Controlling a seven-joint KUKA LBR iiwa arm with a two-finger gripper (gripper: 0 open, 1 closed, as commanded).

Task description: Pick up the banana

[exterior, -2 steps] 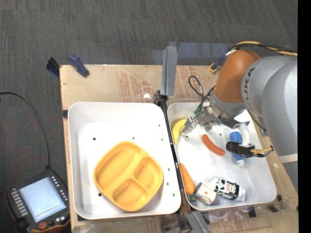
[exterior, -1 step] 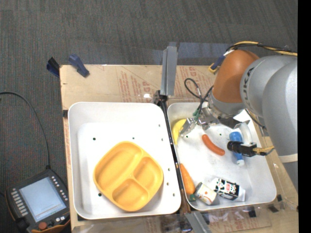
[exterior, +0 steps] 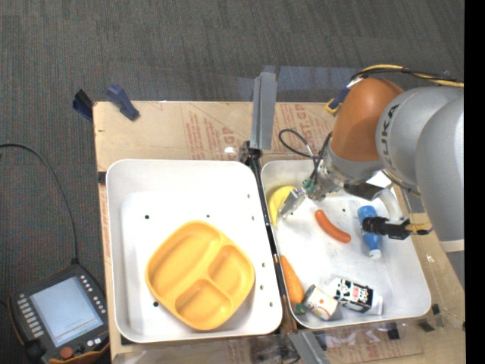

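Banana [exterior: 276,199] lies in the right bin [exterior: 345,264], tucked into its far left corner against the wall shared with the left bin [exterior: 182,188]. The gripper [exterior: 291,203] comes down at a slant from the right, its tip at the banana's near edge. We read this as the approach to a grasp, angled because the corner walls block a reach from the left or the back. At this size we cannot tell whether the tool is open or closed, nor whether it touches the fruit. The banana looks smooth, curved and bright yellow, probably a plastic toy, so we expect a hard, slippery, rounded surface that could squirt toward the wall if pinched off-centre. Just beside the tip, toward the bin's middle, lies an orange-red sausage [exterior: 333,226], glossy and cylindrical. A tapered carrot [exterior: 291,277] rests along the dividing wall. A boxy printed carton [exterior: 358,295] lies on its side near the front, and a blue bottle [exterior: 370,241] sits to the right. The left bin holds a yellow compartment plate [exterior: 201,275], matte and rounded, well apart from the work.
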